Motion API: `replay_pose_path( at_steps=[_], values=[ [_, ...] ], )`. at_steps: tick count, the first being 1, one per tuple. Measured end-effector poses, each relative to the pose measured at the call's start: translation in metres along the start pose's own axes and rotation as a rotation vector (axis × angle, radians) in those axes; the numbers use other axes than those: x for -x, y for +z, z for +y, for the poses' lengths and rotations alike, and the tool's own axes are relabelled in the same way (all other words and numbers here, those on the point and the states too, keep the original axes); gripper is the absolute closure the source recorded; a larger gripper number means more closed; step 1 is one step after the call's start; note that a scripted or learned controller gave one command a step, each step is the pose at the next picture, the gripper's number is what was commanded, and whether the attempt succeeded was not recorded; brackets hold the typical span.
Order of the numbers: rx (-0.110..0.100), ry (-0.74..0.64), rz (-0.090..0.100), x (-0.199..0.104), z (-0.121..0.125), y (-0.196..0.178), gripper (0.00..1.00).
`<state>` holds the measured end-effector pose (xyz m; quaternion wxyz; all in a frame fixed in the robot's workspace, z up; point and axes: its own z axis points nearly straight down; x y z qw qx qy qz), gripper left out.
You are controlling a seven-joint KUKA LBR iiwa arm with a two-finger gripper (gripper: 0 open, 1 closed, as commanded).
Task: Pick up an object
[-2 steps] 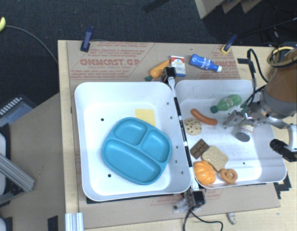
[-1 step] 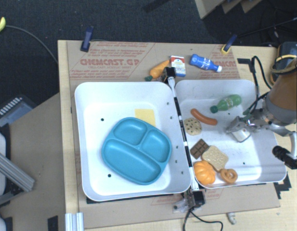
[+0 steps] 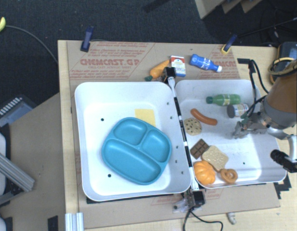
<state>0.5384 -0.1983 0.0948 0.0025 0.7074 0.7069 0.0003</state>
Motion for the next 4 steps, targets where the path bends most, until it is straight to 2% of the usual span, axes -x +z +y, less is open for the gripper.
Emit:
replay_pose_path(
  at_steps=[1, 2, 3, 4],
  values=[
    [-0.001, -0.002, 0.001, -0.007, 0.035, -0.103, 1.0],
    [-0.003, -0.002, 0.002, -0.007, 0.034, -0.102, 0.0],
    [-0.003, -0.002, 0.002, -0.042, 0.092, 0.0, 0.0],
    [-0.034, 0.008, 0.004, -0.051, 0.122, 0.009, 0.0]
  ],
)
